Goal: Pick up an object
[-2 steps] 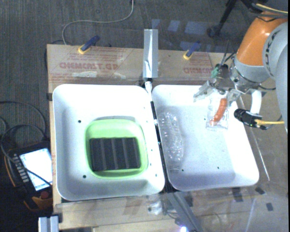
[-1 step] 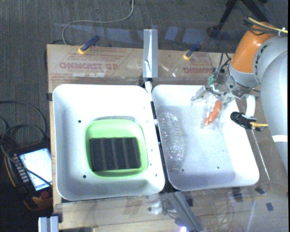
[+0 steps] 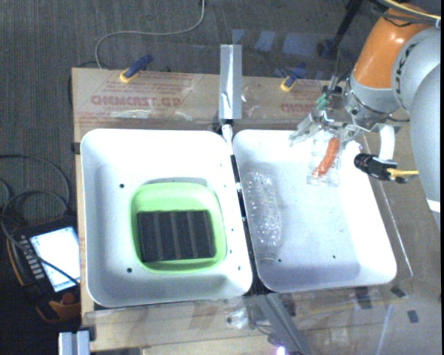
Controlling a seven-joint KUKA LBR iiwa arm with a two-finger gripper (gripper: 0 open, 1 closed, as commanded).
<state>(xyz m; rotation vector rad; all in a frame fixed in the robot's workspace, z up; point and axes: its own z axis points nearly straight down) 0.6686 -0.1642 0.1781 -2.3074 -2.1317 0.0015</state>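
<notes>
my arm (image 3: pixel 399 58) enters from the upper right of the frame, orange band uppermost, and my gripper (image 3: pixel 327 128) hangs over the upper part of the right bin (image 3: pixel 370 272). below the fingers there is a clear packet (image 3: pixel 324 161) with an orange strip inside it, seen against the bin's upper area, slightly tilted. its top edge lies right at the fingertips, but i cannot tell whether it is pinched between them or merely lying under them. how far the jaws stand open i cannot tell either; the metal parts blur together at this angle.

a clear plastic bottle (image 3: pixel 263 209) lies on its side along the left wall of the right bin, well apart from my gripper, towards the frame's centre.

the left bin (image 3: pixel 103 198) holds a green tray (image 3: pixel 179 228) with a dark ribbed insert, sitting in its lower middle.

both bins rest side by side on a brown board (image 3: pixel 148 98) with two clamps on its upper edge.
</notes>
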